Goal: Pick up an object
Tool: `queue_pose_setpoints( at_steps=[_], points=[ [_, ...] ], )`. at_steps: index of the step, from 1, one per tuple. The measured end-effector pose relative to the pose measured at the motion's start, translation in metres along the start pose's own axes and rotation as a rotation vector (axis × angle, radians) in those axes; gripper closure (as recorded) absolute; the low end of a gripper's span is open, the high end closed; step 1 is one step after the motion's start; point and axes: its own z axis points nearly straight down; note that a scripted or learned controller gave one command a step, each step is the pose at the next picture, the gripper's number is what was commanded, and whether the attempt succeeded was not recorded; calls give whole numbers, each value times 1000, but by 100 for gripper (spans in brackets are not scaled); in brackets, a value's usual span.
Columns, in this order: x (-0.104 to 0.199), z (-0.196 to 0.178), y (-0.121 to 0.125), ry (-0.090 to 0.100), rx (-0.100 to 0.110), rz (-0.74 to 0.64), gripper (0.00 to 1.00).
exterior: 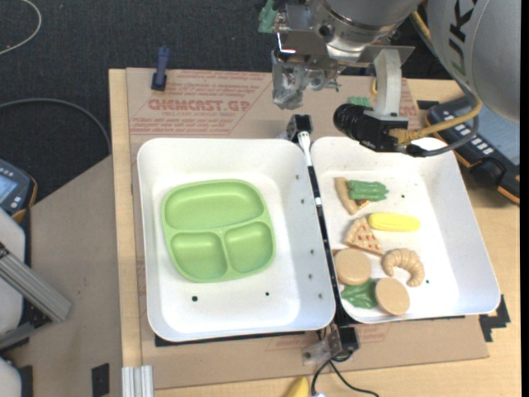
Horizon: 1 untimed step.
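Honestly nothing's picked yet, so the whole job is left. Nearest the desk's front edge, the right bin (471, 246) has all my candidates: two round cookies (353, 265), one croissant (403, 265), one pizza slice (362, 236), one corn cob (393, 222), two green leafy bits (367, 190), plus another wedge. The left bin (153, 222) holds one green divided tray (217, 230). My pincer (289, 89) hangs past the bins' far edge with nothing between its fingers; spread or closed, can't tell.

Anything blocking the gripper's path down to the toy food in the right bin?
Nothing visible. The gripper sits above the bench behind the bins, up and left of the right bin. The corn, croissant and other pieces lie uncovered on the bin floor.
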Motion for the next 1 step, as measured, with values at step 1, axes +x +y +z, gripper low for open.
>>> queue_pose_setpoints(
  at_steps=[1],
  points=[
    [50,77,-34,-6,30,-4,100]
  ],
)
